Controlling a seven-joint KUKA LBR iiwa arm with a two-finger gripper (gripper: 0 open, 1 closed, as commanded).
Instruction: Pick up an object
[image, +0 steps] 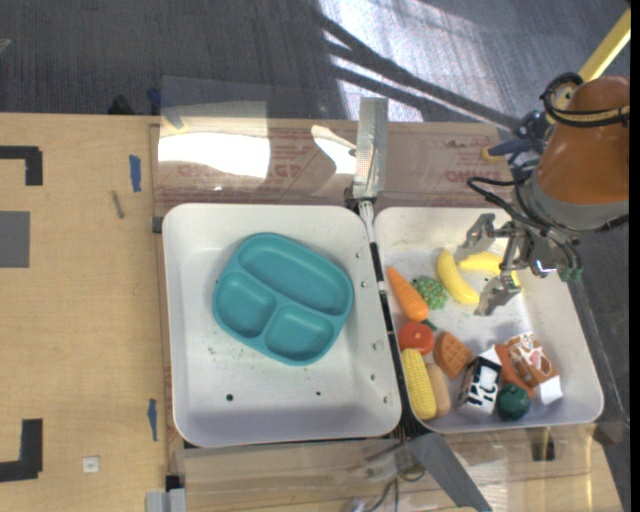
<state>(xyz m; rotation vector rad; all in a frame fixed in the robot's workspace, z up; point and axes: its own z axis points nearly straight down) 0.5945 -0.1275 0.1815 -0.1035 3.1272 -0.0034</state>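
Parted, empty jaws of the two-finger gripper (492, 262) straddle the curved yellow plastic banana (457, 277), its long axis running diagonally beneath.

Right of frame: gripper (487, 268) spread open above banana (459, 276) in right bin (585, 350). Centre-left: teal divided plate (284, 296) lying in left bin (190, 330).

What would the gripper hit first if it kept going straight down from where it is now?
Most likely the banana: the open gripper hangs right over its right end. Depth is hard to judge from this slanted view.
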